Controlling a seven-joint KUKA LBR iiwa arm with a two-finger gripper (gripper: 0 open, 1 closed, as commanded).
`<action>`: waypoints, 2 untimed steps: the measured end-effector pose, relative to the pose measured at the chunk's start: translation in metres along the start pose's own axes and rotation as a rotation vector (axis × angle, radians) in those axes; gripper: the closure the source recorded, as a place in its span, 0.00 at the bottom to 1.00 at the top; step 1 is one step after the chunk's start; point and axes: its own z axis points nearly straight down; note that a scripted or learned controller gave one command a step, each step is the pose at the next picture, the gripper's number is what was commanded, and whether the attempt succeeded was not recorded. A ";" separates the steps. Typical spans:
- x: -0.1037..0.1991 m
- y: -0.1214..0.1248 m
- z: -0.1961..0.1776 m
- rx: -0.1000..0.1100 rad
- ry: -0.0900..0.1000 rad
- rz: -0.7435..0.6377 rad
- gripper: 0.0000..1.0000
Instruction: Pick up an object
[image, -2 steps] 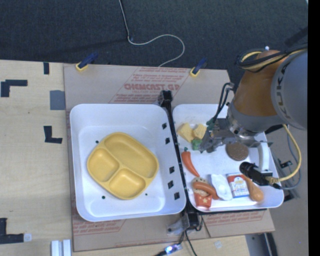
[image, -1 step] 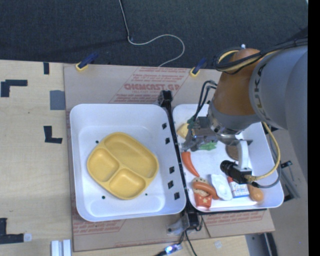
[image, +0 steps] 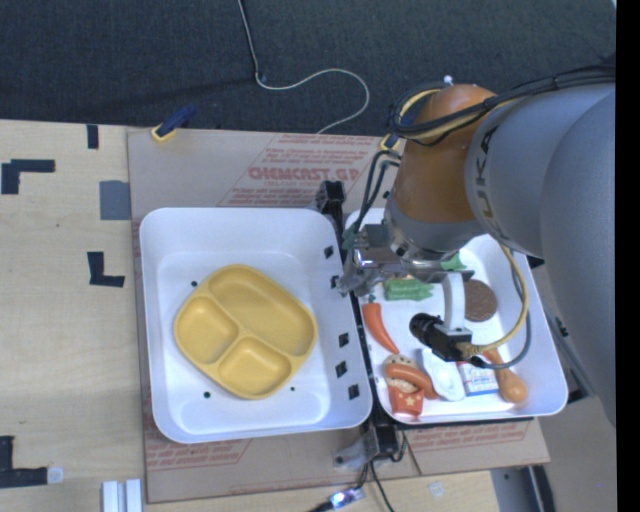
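Arm (image: 570, 200): grey and bulky, closest to the lens; it reaches in from the view's right and covers the far right part of the right bin.
Orange band (image: 445, 150): sits above the wrist, over the far edge of the right bin.
End effector (image: 355, 272): low at the left wall of the right bin, beside the gap between the two bins; it is just above the carrot's upper end. Whether it stands wide or narrow cannot be told from this angle.
Right bin (image: 545, 400): white and shallow, crowded with small things.
Carrot (image: 379, 327): orange, lying lengthwise along the left wall of the right bin.
Green piece (image: 408, 291): just right of the end effector, in the bin's upper middle.
Brown disc (image: 481, 301): round and flat, right of the green piece.
Red piece (image: 405, 388): near the front left corner, below the carrot's tip.
White packet (image: 475, 381): near the front wall, with blue and red print.
Orange-brown piece (image: 511, 385): touching the packet's right side.
Left bin (image: 170, 235): white, on the view's left.
Yellow plate (image: 245, 330): three compartments, lying flat in the middle of the left bin, well apart from the end effector.
Cardboard sheet (image: 260, 165): under both bins, printed in red.
Surface (image: 50, 300): pale wood with black marks, left of the cardboard.
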 end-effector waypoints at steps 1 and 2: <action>0.007 0.011 0.009 0.000 -0.001 0.001 1.00; 0.008 0.019 -0.001 0.000 0.000 0.002 1.00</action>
